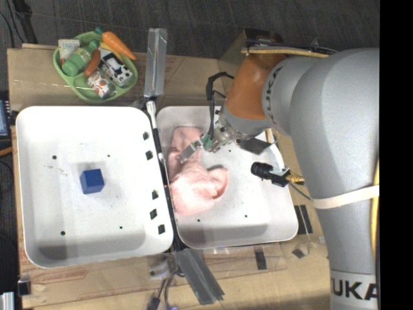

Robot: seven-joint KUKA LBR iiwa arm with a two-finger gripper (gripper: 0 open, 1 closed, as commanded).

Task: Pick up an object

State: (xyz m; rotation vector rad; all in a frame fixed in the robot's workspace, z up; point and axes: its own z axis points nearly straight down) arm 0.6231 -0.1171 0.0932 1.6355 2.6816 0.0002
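We can't tell the gripper (193, 150) fingers' state; they're blurry against the pink cloth (197, 185), arm hiding the right bin (274, 225).

A single fixed camera looked down on the worktop (193, 66) from above, at a slant, far enough off to take in both white bins: the left bin (39, 173) in the left half of the frame, the right bin (258, 221) at centre. The arm (322, 121) entered from the frame's right side.
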